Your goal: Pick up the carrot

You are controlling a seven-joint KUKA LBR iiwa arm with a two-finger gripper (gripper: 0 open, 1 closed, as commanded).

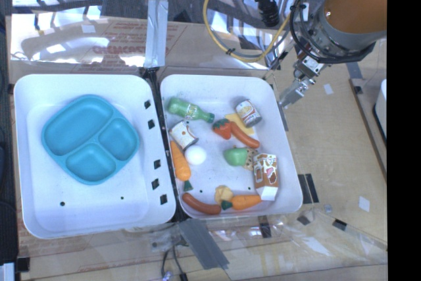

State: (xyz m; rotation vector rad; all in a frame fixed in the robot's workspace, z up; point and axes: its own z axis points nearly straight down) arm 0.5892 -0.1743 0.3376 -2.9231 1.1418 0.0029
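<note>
We see a blue tray [90, 139] in the left bin [26, 207]. In the right bin [279, 112] the carrot [180, 161] lies along the left wall, long axis near-to-far, beside a white ball [196, 155]. No label reads clearly. The gripper [291, 93] hangs beyond the far right corner; we cannot tell its opening.

Carrot [180, 162] hemmed by bin wall [167, 161], egg [196, 155].

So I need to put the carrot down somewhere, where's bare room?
Left bin: bare floor all around the blue plate, widest along the near edge. Right bin: crowded, with a small patch between egg and carton.
</note>
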